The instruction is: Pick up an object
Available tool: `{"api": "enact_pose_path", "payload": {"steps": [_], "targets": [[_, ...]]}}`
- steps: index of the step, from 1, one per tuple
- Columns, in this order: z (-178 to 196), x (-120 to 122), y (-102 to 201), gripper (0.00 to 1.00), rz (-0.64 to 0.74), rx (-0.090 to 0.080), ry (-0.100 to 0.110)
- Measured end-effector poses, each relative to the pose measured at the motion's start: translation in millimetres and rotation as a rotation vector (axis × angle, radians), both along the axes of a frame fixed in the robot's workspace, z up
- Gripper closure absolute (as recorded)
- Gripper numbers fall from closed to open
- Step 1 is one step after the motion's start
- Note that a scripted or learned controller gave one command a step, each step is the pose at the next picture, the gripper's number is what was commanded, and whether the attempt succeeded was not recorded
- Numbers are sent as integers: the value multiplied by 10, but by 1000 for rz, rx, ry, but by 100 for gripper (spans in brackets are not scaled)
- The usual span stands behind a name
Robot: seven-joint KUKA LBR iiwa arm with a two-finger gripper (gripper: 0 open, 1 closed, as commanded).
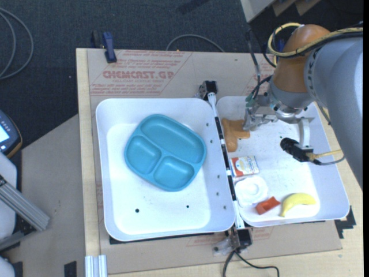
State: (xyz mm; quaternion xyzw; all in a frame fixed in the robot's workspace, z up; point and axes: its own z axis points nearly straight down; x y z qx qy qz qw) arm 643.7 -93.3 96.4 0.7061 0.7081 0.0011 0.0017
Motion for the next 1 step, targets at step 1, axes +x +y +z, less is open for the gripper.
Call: {"api": "enact_pose_path", "payload": {"steps": [1], "targets": [[940, -860, 199, 100, -3, 2, 1]]}}
